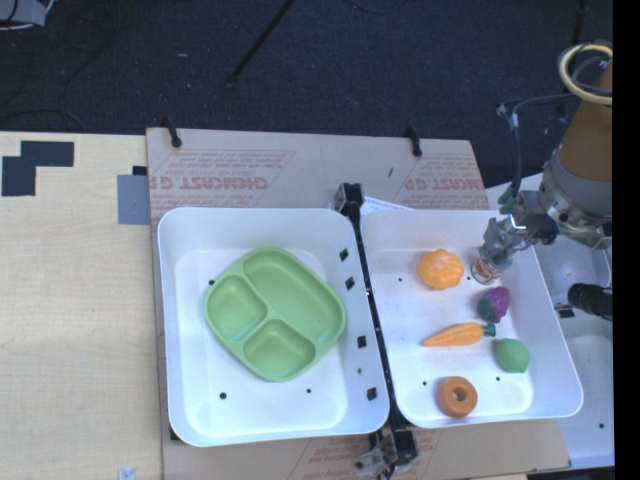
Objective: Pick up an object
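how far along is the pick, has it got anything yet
Done: the gripper has reached into the right bin, low by the purple toy and next to the orange pumpkin.
In hand: nothing visibly held.
Left: grasp and lift; the carrot, green ball and donut all lie on the bin floor.

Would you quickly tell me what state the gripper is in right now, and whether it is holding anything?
Gripper: low over the right bin, just right of the orange toy and above the purple toy; open or closed cannot be told, and nothing is visibly held.
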Robot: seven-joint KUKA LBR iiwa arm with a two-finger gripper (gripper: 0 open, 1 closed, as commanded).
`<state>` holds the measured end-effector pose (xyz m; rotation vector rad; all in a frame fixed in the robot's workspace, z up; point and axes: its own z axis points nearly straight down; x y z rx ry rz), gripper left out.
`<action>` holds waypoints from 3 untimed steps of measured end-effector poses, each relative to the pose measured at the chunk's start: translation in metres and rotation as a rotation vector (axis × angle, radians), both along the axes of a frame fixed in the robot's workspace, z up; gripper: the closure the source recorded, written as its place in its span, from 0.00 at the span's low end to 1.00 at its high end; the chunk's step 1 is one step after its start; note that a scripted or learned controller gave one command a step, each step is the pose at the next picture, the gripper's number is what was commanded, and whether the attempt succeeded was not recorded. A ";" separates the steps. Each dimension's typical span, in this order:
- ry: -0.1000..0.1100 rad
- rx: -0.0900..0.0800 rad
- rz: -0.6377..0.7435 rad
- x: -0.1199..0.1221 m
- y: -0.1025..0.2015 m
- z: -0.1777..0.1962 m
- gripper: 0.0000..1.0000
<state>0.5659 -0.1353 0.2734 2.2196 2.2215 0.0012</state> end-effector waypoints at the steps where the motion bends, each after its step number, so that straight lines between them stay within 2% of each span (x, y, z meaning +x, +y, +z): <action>1: 0.005 0.002 0.003 0.002 0.059 -0.015 1.00; 2: 0.006 0.002 0.002 0.003 0.117 -0.028 1.00; 3: 0.005 0.002 0.003 0.001 0.167 -0.024 1.00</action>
